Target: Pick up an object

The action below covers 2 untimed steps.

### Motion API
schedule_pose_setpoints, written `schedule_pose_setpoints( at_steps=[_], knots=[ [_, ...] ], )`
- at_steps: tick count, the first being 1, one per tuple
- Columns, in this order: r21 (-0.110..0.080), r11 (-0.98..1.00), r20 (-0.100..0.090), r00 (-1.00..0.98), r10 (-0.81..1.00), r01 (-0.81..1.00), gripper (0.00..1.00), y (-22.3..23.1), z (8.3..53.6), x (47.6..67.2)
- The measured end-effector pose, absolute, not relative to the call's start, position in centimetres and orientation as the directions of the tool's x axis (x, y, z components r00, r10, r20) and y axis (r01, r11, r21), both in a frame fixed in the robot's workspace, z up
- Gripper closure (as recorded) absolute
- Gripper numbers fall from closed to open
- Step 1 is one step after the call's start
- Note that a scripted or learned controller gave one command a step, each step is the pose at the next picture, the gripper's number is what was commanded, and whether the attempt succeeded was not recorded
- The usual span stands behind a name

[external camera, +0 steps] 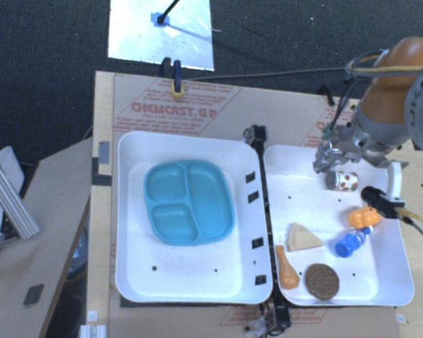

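Observation:
My gripper (326, 162) hangs over the far part of the right bin (398, 282), near its back left corner. Just to its right and a little nearer lies a small pale cylinder with brown dots (343, 181), on its side, apart from the gripper. Further forward in the same bin are an orange toy (363, 216), a blue bottle (349, 243), a cream wedge (304, 238), an orange drumstick-shaped piece (285, 267) and a brown round disc (322, 281). Nothing shows between the gripper's tips.
The left bin (129, 267) holds a blue divided plate (190, 201). A black clip strip (260, 211) runs along the seam between the bins. The grey arm with its orange band (402, 77) comes in from the upper right.

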<state>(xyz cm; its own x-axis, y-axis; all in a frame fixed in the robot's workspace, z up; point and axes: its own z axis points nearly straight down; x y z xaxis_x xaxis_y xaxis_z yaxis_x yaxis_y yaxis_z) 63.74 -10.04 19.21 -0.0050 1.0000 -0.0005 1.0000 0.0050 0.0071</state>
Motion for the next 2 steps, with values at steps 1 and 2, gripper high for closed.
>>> schedule_pose_setpoints(
  at_steps=[1,2],
  knots=[
    [0.005,0.005,0.0,-0.005,1.0,1.0,1.0,-10.0,23.6,63.9],
    [0.003,0.007,0.0,-0.007,1.0,1.0,1.0,-5.6,23.1,64.2]
  ],
)
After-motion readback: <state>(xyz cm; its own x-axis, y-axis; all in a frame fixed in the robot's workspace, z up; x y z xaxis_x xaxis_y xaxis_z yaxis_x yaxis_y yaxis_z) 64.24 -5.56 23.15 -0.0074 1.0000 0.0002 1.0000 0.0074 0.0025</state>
